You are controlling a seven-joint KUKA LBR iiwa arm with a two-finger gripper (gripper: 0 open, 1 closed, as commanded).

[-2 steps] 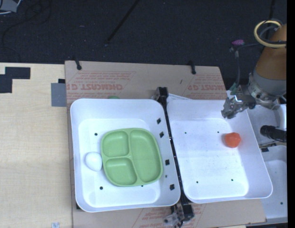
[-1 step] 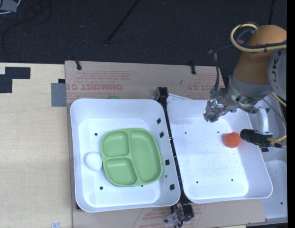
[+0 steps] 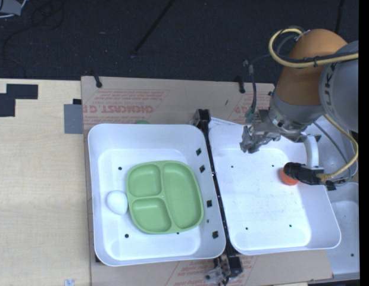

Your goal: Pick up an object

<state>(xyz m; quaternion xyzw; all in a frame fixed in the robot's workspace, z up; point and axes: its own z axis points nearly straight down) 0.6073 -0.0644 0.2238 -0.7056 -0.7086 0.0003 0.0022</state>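
Looking down on the bench, we see two white bins side by side. The left bin (image 3: 107,142) holds a green divided tray (image 3: 164,196) with a white ball (image 3: 117,202) touching the tray's left edge. The right bin (image 3: 262,231) holds an orange object (image 3: 288,177) near its right wall, partly covered by a dark piece of the arm's hardware, so we cannot tell its shape.

The gripper (image 3: 253,140) hangs over the upper part of the right bin, near its back wall, well apart from the orange object and with nothing between its fingers. From this slant we cannot tell whether the fingers are spread or pressed together.

We judge the step in hand to be the approach: no object has yet been taken. To do it well, we would choose the nearest candidate, the orange object, and bring the gripper directly above it before descending. We would have the fingers spread on either side and close only once they reach the bin floor. The nearby wall and the dark hardware crowd that corner, so a grasp aligned along the wall seems safer.
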